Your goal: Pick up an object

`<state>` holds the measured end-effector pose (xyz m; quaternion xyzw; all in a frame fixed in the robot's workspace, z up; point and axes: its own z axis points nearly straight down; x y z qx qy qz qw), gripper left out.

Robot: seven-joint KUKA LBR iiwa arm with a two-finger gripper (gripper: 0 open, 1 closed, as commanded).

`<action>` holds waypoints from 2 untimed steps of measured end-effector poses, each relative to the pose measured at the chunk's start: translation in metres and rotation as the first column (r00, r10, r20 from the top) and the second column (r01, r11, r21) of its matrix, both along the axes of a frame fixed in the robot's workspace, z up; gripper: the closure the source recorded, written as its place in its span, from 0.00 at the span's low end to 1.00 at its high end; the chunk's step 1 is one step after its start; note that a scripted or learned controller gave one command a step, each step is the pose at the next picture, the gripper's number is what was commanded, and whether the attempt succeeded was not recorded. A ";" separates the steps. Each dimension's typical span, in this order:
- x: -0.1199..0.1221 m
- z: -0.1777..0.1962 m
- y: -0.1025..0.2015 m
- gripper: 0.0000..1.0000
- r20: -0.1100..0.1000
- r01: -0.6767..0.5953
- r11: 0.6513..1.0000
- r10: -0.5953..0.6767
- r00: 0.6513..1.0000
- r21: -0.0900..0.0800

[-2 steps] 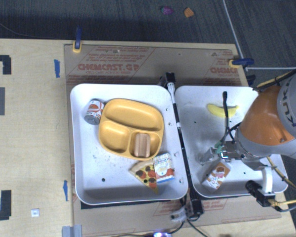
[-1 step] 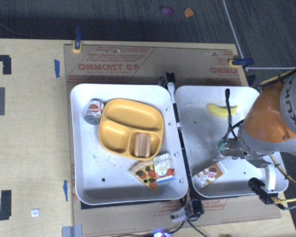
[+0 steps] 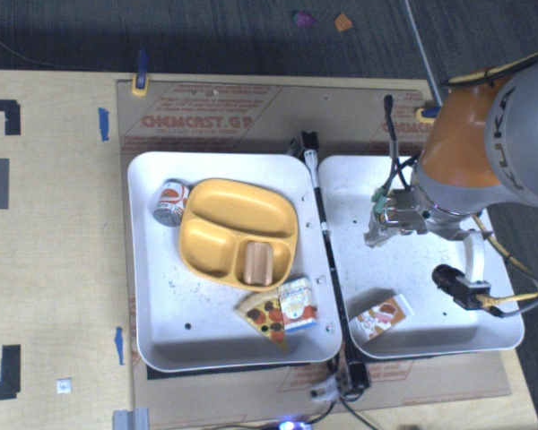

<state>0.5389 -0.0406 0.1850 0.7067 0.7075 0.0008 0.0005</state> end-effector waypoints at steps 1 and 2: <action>0.000 0.000 0.000 0.00 -0.001 0.000 1.000 0.000 1.000 -0.001; -0.060 -0.081 -0.060 0.00 -0.002 0.002 1.000 -0.002 1.000 -0.001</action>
